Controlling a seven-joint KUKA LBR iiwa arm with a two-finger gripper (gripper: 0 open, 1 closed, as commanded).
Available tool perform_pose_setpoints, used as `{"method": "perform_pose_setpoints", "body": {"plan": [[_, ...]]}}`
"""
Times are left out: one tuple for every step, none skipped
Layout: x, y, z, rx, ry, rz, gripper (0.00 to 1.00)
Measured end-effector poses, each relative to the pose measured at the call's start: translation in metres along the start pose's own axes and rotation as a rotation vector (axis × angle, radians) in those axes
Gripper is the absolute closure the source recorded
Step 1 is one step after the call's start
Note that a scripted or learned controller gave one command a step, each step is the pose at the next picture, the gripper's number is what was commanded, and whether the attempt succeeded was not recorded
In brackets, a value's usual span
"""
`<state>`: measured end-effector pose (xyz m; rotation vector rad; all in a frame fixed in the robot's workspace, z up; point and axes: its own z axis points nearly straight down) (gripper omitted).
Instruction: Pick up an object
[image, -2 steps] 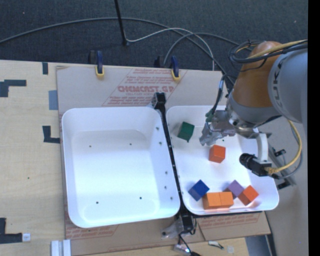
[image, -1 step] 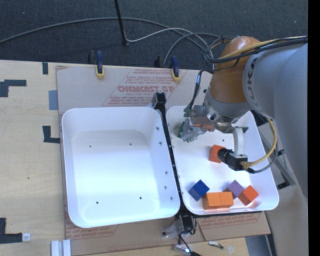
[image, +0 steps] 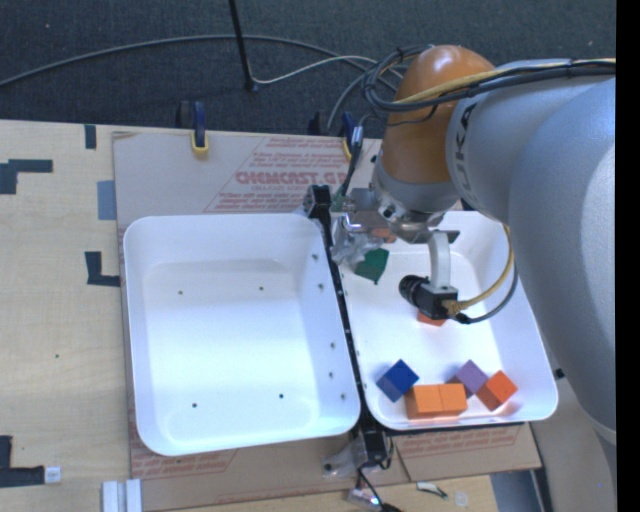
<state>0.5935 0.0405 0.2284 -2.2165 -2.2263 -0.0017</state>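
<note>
claw (image: 362, 243) sits just above a small dark green block (image: 373, 265).

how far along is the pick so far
Done: the arm's hand has reached into the right white bin, right at a green block. In hand: nothing clearly gripped. Left: a confirmed grasp and lift; blue, orange and purple blocks lie untouched.

Yellow clamp (image: 200, 141) on cardboard sheet (image: 270, 175), black cables (image: 250, 60)
</note>
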Motion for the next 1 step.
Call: {"method": "perform_pose_setpoints", "body": {"plan": [[0.0432, 0.0296, -0.0056, 0.0, 0.0, 0.001, 1.0]]}}
